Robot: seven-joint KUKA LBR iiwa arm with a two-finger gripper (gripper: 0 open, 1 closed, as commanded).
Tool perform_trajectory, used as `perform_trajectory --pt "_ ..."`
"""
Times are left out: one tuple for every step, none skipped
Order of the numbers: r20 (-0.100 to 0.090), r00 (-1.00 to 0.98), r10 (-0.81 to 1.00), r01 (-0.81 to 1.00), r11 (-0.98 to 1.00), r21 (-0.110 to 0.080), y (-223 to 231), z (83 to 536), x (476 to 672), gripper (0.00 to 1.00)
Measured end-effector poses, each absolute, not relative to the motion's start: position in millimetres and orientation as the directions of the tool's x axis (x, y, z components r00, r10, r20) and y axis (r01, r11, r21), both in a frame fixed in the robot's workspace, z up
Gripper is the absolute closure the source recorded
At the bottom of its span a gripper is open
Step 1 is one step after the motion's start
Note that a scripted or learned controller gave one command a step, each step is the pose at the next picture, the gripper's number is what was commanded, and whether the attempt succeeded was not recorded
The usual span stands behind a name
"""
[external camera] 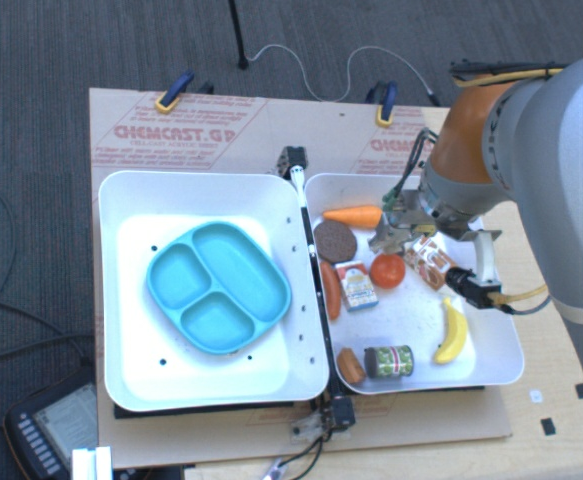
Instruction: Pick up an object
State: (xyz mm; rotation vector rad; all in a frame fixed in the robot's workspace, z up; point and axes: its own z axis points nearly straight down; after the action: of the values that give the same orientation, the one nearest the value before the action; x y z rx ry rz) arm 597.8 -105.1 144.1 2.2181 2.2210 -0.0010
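Arm (531,148) cut off at right edge. Wrist hides right bin's (491,368) 1 o'clock corner and carrot's (351,216) tip. Jar (388,361) label unreadable. Grey device (46,428) at 7 o'clock cropped.

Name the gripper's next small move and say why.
Probably a short descent: the gripper hangs in the right bin just above the tomato, between the carrot and a wrapped snack, with nothing visibly between its fingers.

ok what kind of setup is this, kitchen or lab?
Likely a lab pick-and-place bench: a robot arm over two white bins, toy food such as a banana, and a board clamped down.
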Motion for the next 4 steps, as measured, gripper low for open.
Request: perform_trajectory --pt "-0.004 -0.002 1.000 1.000 0.002 -0.001 -105.3 153.3 597.4 1.00" --pt "-0.004 -0.001 1.000 1.000 0.001 -0.002 -105.3 153.2 597.3 0.00" --pt "-0.002 -0.001 1.000 1.000 0.001 0.006 -102.3 89.9 615.7 0.00" --pt "-0.005 -0.002 1.000 1.000 0.002 0.016 -102.3 102.7 618.5 1.00"
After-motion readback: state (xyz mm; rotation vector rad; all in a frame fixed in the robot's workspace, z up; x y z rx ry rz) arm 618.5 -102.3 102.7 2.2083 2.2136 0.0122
